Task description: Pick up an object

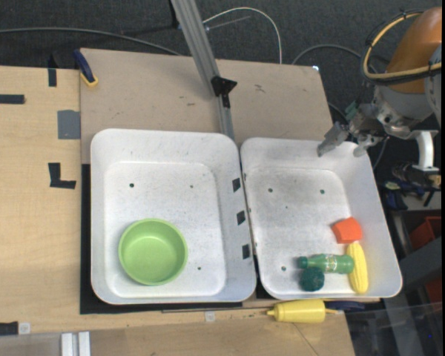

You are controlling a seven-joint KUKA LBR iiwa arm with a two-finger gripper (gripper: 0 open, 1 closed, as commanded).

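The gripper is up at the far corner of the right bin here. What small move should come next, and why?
Probably a move toward the near end of the right bin. The gripper hangs over its far rim with nothing between the fingers, while the orange block, yellow piece and green bottle cluster there.

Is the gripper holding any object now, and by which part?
Nothing is held: the gripper hangs over the right white bin's far rim with bare, spread fingers.
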